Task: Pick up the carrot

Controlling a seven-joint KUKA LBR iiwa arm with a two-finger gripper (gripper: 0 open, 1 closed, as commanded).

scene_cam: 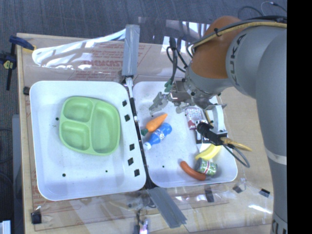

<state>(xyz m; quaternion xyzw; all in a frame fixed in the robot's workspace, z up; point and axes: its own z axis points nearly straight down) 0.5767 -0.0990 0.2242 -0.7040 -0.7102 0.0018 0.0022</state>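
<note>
- The carrot (157, 122) lay in the right bin (161, 177), close to the wall that divides the two bins, with its green end pointing down-left and its orange tip pointing up-right.
- A blue bottle (159, 135) lay just beside the carrot on its lower side, almost parallel to it; I could not tell whether the two touched.
- The tool (161, 101) hung over the upper part of the right bin, just above the carrot's orange tip, and its grey fingers (157, 103) seemed spread apart with nothing between them.
- The carrot rested on the bin floor, so I judged that the grasp was not yet made and the lift was also left to do.
- What was left, in my judgement: to bring the tool down around the carrot, close on it, and raise it clear of the bin.
- The near bottle could be a risk, because one finger must go down between it and the carrot.
- The left bin (44, 130) held a green divided plate (90, 126), well apart from the carrot.
- A banana (209, 152), a small can (206, 167) and a sausage (191, 170) lay in the lower right corner of the right bin, away from the tool.
</note>
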